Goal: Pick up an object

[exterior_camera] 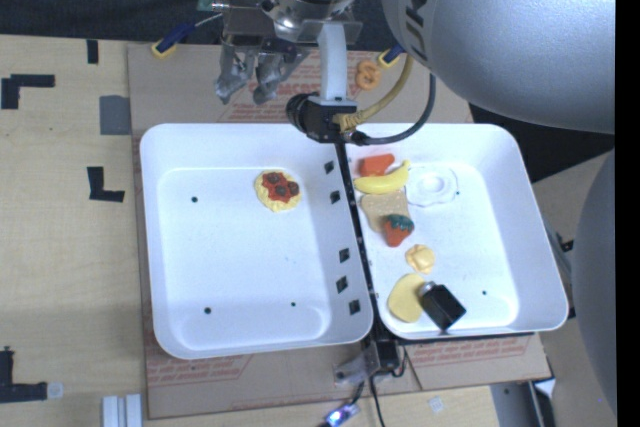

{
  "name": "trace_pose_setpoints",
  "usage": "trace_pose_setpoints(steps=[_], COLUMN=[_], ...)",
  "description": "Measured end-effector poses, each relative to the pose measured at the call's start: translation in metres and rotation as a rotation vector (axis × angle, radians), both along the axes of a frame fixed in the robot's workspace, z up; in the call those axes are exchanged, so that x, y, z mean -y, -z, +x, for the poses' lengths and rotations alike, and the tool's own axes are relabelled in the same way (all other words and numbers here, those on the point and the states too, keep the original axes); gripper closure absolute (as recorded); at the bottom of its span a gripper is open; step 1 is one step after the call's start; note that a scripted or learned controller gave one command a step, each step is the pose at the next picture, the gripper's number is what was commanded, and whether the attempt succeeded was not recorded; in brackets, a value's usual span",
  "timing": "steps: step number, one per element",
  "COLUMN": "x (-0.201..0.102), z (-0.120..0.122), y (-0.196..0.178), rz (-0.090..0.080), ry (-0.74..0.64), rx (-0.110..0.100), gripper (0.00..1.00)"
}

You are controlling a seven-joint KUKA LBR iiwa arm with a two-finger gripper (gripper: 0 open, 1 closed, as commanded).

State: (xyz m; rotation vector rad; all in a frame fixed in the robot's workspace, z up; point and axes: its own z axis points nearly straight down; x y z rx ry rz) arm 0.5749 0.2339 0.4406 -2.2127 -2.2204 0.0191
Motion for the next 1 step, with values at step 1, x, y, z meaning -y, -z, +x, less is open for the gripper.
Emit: trace_pose_setpoints(steps=[1], x=[0.0014], z=[0.091], y=[-0.0997], rz=[0.005], ry=[0.003], rx=[0.027], gripper=[1.0])
